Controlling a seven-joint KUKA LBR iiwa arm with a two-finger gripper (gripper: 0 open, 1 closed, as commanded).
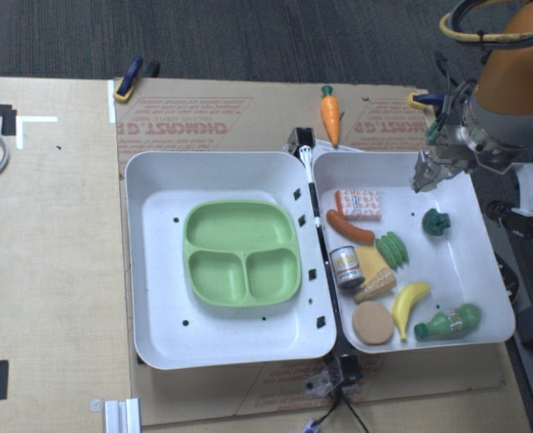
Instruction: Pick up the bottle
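Note:
A small green bottle (448,323) lies on its side in the right bin's (482,242) near right corner, next to a yellow banana (408,306). My gripper (425,180) hangs over the far right part of that bin, well away from the bottle, just beyond a dark green broccoli piece (436,223). Nothing shows between its fingers.
The right bin also holds a red-and-white box (359,205), a sausage (350,227), green pea pods (392,248), a tin can (345,266), a cheese wedge (375,275) and a round cookie (372,323). A green divided plate (243,253) fills the left bin (149,269). A carrot (329,115) lies on the cardboard behind.

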